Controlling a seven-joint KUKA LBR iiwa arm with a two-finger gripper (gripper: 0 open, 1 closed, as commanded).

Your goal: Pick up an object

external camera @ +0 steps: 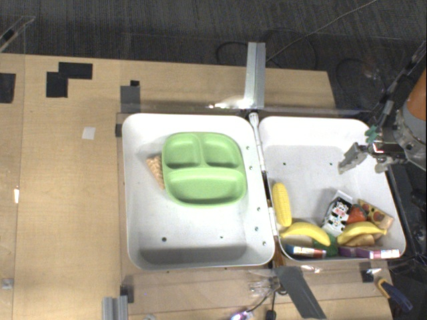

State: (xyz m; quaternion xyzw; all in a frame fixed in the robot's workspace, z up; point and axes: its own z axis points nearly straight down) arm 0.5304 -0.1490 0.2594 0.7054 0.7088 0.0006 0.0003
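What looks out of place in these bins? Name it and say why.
Mainly one thing: a tan, textured object in the left bin lies partly tucked under the edge of the green divided tray. In the right bin, everything is jumbled into the near corner, including the corn cob and bananas.

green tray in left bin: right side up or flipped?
Right side up. The green tray shows three recessed compartments facing the camera, two small above one wide, and it lies flat in the left bin.
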